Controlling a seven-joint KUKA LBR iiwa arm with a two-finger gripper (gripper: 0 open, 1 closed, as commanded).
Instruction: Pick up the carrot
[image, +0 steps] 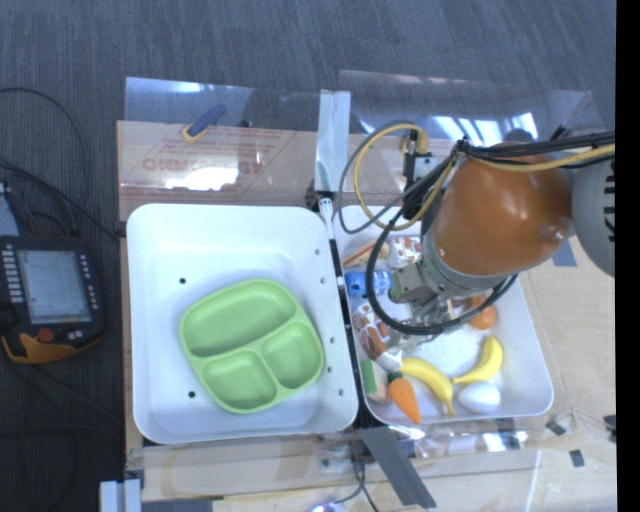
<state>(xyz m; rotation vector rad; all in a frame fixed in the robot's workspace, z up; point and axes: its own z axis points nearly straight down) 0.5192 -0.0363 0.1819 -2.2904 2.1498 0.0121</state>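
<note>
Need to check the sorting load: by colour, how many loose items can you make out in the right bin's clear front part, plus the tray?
Orange: 1, carrot
Yellow: 2, bananas
White: 1, egg
Green: 1, divided tray, left bin
Total: 5; items under the arm are too hidden to count.

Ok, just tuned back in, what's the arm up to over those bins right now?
The arm is reaching in over the right bin, which holds a heap of toy food. The carrot lies near that bin's front left corner, next to a banana and a white egg, and nothing is touching it. The arm's wrist sits above the middle of the bin, behind the carrot. The left bin holds a green divided tray.
</note>
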